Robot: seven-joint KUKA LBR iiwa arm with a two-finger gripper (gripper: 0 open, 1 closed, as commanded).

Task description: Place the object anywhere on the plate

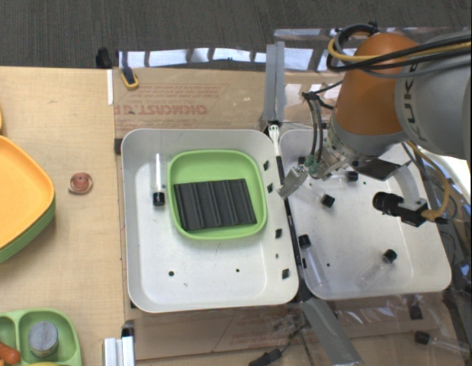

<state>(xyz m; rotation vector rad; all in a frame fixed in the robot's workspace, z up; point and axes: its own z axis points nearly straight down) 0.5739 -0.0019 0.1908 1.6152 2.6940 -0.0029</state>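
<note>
Hand [294,180], 1: low over the seam where the two bins meet, at the near-left part of the right bin [419,277]. Nothing is seen gripped in it. Whether it stands wide or narrow cannot be told.

Arm [441,90], 1: enters from the right. Its orange band [373,71] hangs above the right bin's far edge, and the wrist is bent down and leftward toward the seam.

Bins, 2, white and shallow, side by side and touching.

Right bin, contents:
- black bits, 2: one near the hand [327,200], one by the bin's left wall [304,241].
- clear tube [377,264], 1, black-capped, lying aslant toward the near-right corner.

Left bin [136,235], contents:
- plate [216,165], 1, green, rounded square, in the far half. Its right rim is near the hand, with the bin wall between them.
- slab [216,204], 1, black and ribbed, lying flat on the plate and covering most of its floor.
- white tube [158,175], 1, black tip toward the viewer, just beside the plate's left rim and off it.

Bench [60,280], other items:
- cardboard [190,105], 1 sheet, under both bins.
- red knob [81,182], 1, small and round, left of the left bin.
- orange plates [18,197], a stack at the left edge, number unreadable.
- green tray [18,328], 1, with compartments, at the near-left corner.
</note>
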